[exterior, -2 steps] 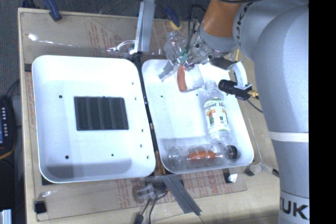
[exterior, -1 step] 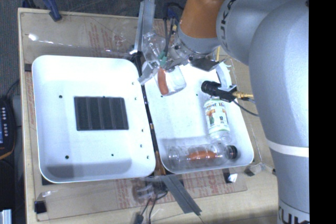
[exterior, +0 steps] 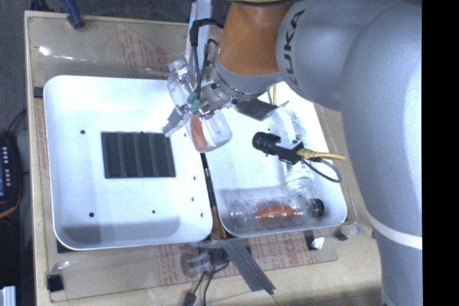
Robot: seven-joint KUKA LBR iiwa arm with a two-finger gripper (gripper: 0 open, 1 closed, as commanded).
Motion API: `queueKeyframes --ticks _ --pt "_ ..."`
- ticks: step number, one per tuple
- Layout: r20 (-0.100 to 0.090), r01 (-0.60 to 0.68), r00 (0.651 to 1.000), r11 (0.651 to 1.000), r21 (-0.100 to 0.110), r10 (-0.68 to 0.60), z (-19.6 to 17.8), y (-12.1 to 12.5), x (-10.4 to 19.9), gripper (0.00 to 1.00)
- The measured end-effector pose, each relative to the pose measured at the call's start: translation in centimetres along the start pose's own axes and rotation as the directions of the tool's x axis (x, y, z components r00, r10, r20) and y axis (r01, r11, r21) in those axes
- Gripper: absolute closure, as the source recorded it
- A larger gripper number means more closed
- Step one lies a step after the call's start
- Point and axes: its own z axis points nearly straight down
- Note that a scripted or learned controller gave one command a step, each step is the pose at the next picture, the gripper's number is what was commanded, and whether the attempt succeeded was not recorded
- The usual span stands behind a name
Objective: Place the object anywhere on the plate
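1. Two shallow white bins sit side by side on the bench, the left bin [exterior: 57,154] toward 9 o'clock and the right bin [exterior: 240,179] toward 3 o'clock.
2. A dark ribbed plate [exterior: 138,154] lies flat on the floor of the left bin, near its middle, with bare white floor all round it.
3. The grey arm [exterior: 344,46] comes in from 3 o'clock, and its orange band [exterior: 251,25] stands over the top edge of the right bin.
4. The gripper [exterior: 188,111] hangs over the strip where the two bins meet, at about 2 o'clock from the plate.
5. A small clear object with something orange-red inside [exterior: 208,132] sits right against the gripper's tip on its 4 o'clock side, over the dividing wall and apart from the plate.
6. From here I cannot tell whether the gripper truly clasps that object or how wide it stands.
7. A clear bottle [exterior: 272,211] with an orange patch inside lies on its side along the 6 o'clock wall of the right bin.
8. A second clear bottle [exterior: 297,179] lies near it, stretching toward 12 o'clock.
9. A blue clamp [exterior: 72,11] grips the bench's corner at 10 o'clock.
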Motion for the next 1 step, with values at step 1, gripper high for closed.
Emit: queueKeyframes --ticks 1 --pt "0.000 -0.001 1.000 1.000 0.000 0.001 0.01 -0.02 -0.04 0.00"
